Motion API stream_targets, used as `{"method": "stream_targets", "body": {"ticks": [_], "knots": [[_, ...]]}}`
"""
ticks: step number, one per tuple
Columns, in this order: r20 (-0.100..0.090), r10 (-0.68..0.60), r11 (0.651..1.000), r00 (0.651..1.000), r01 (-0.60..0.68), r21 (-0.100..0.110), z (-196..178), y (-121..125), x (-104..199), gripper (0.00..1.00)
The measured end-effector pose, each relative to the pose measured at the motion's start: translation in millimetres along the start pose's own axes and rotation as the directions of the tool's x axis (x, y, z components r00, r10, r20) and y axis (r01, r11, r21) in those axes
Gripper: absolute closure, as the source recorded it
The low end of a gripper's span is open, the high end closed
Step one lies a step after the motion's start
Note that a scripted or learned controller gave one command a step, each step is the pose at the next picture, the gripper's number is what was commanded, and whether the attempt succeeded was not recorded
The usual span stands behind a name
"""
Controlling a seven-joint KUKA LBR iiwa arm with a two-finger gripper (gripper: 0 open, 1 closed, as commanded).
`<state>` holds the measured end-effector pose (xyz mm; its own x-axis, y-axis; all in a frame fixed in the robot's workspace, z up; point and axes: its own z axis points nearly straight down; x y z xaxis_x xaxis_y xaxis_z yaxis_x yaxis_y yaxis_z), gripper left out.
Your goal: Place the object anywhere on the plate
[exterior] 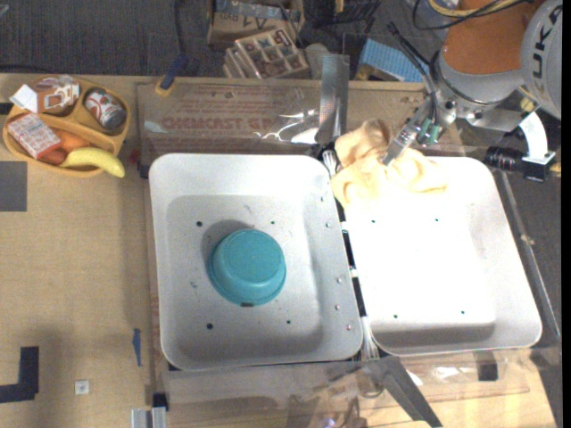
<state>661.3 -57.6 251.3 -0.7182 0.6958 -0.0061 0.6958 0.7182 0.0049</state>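
A teal round plate [248, 267] lies in the left bin [178, 194], a little left of its middle. A pale yellow cloth [375, 169] is bunched in the far left corner of the right bin [446, 266], partly draped over the rim between the bins. My gripper [395, 152] comes down from the upper right, and its narrow fingers meet in the cloth's raised fold. The fingers look shut on the cloth, which is pulled up toward them.
A yellow tray [53, 132] with a banana and packets sits on the bench at far left. A clear plastic sheet [241, 119] lies behind the left bin. Boxes and cables crowd the back. The grey and orange arm [491, 34] hangs over the right bin's far corner.
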Motion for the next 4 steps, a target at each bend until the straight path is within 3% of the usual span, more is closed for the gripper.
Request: {"method": "stream_targets", "body": {"ticks": [1, 2, 3, 4], "knots": [[-0.005, 0.002, 1.0, 1.0, -0.001, 0.004, 25, 0, -1, 1.0], [-0.005, -0.385, 0.923, 0.923, 0.385, 0.001, 27, 20, 35, 1.0], [-0.004, -0.695, 0.719, 0.719, 0.695, -0.003, 23, 39, 91, 1.0], [-0.005, -0.697, 0.717, 0.717, 0.697, -0.003, 16, 52, 137, 1.0]]}}
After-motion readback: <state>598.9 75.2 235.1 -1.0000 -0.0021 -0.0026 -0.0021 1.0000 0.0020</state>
